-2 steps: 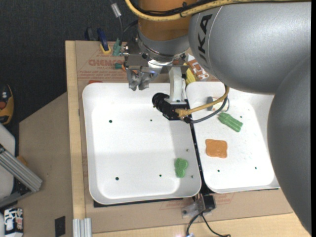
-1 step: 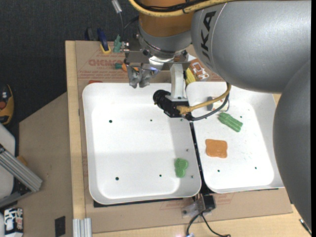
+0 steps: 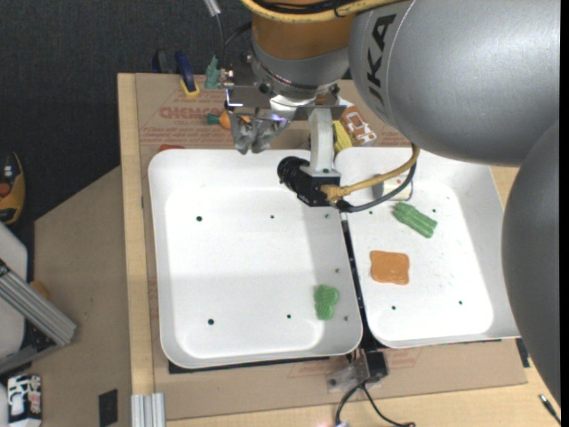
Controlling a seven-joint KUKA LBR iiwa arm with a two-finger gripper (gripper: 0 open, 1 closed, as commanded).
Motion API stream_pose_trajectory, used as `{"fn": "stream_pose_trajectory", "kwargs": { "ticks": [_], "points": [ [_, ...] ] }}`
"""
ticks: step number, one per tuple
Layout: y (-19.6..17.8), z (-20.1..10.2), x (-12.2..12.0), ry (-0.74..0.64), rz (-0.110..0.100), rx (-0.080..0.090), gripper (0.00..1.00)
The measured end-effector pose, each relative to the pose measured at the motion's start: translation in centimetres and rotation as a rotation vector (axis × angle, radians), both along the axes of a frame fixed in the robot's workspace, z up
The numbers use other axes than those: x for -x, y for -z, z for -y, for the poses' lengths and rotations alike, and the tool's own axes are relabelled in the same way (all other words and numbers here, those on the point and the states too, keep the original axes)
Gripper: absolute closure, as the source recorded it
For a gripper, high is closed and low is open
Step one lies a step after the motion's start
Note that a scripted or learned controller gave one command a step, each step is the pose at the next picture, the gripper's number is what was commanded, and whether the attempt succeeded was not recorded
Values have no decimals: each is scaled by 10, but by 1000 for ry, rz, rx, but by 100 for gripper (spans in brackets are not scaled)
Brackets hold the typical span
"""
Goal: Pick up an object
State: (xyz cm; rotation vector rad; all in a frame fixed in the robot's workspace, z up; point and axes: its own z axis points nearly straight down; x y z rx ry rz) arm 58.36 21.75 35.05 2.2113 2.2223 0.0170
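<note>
Claw [image 3: 253, 139]: nothing seen between fingers, gap unclear | green lump [image 3: 326, 302], orange piece [image 3: 389, 267], green stick [image 3: 415, 220] below-right, untouched | pick not begun

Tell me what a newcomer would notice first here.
The big grey arm fills the top right, its gripper at the far edge of the left bin. A green piece lies in that bin; an orange piece and a green bar lie in the right bin.

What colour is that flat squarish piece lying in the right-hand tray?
Orange: the flat squarish piece shows clearly in the overhead camera view.
</note>
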Motion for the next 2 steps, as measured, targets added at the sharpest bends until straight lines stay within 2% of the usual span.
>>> {"fn": "stream_pose_trajectory", "kwargs": {
  "ticks": [2],
  "points": [
    [-21,-1,-1,-1,5,-1,100]
  ]
}}
